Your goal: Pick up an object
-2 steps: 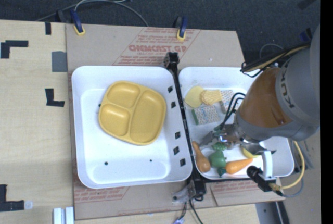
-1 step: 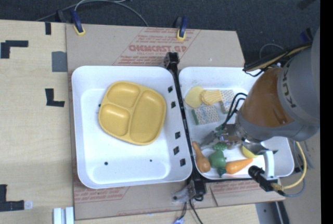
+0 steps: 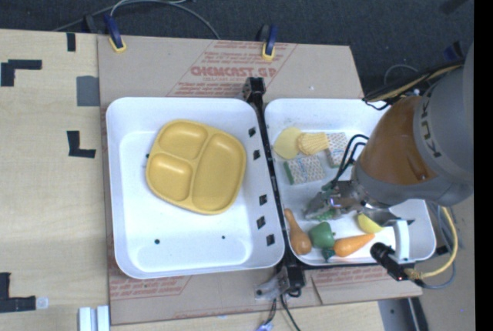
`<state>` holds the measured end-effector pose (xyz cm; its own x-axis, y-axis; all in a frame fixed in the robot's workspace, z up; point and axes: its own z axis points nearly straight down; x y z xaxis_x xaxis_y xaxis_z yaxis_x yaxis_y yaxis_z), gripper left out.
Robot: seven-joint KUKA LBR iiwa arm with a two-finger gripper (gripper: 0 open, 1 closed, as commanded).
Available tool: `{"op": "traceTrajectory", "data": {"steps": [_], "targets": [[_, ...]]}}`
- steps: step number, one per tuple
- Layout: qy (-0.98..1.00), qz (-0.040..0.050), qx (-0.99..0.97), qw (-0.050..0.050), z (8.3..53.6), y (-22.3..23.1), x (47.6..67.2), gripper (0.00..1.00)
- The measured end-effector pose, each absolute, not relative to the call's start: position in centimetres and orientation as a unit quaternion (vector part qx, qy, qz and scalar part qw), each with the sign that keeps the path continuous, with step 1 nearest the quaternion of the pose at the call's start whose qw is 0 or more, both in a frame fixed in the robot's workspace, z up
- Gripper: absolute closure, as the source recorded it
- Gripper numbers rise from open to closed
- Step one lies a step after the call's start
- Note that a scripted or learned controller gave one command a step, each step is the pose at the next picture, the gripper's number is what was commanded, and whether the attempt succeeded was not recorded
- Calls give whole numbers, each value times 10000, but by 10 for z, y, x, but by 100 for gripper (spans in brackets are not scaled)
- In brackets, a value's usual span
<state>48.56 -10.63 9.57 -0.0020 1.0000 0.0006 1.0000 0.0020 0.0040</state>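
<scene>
Two white bins sit side by side on the desk [image 3: 46, 191], and the arm [image 3: 420, 145] reaches over the right bin [image 3: 420, 241]. Its hand [image 3: 333, 198] hangs low over that bin's middle; whether it is open or closed cannot be told, as the wrist hides most of it. Nothing can be seen gripped in it.

Just below the hand lie a green toy [image 3: 321, 232], an orange carrot [image 3: 351, 245] and a brown carrot-like piece [image 3: 296, 233], close together. A small yellow piece [image 3: 368, 224] lies just beside the hand, toward the arm. Above the hand, near the far wall of the bin, rest a pale yellow round piece [image 3: 286, 142] and a waffle-like cone [image 3: 313, 142], touching each other, with a patterned cloth [image 3: 306, 168] between them and the hand.

Well away from the hand, the left bin [image 3: 127, 245] holds a yellow divided plate [image 3: 196, 165].
</scene>
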Motion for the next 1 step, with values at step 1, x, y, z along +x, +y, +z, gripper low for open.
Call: {"op": "traceTrajectory", "data": {"steps": [1], "targets": [[7083, 6, 7059, -1, 185, -33, 521, 100]]}}
